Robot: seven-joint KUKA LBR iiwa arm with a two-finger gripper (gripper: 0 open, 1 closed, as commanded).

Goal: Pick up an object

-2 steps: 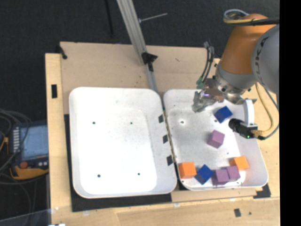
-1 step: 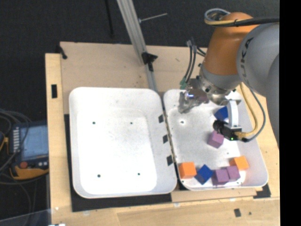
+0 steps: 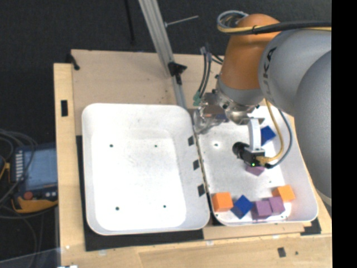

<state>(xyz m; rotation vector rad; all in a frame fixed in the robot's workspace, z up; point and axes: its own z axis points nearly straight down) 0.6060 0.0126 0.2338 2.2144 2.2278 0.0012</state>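
Note:
My gripper [image 3: 207, 116] hangs over the far left corner of the right bin [image 3: 223, 166], close to the wall between the two bins. Nothing shows between it and the bin floor there. Along the bin's near edge lie an orange block [image 3: 222, 201], a blue block [image 3: 242, 206], two purple blocks [image 3: 261, 209] [image 3: 275, 205] and a second orange block [image 3: 286, 192]. Another blue block [image 3: 268, 134] sits further back on the right, partly behind the arm. A small purple block [image 3: 255, 171] lies mid-bin.
The left bin [image 3: 139, 166] stands beside the right one, sharing a low wall. A slanted metal rail [image 3: 159, 32] rises behind the bins. The grey arm [image 3: 295, 66] covers the right bin's far right side.

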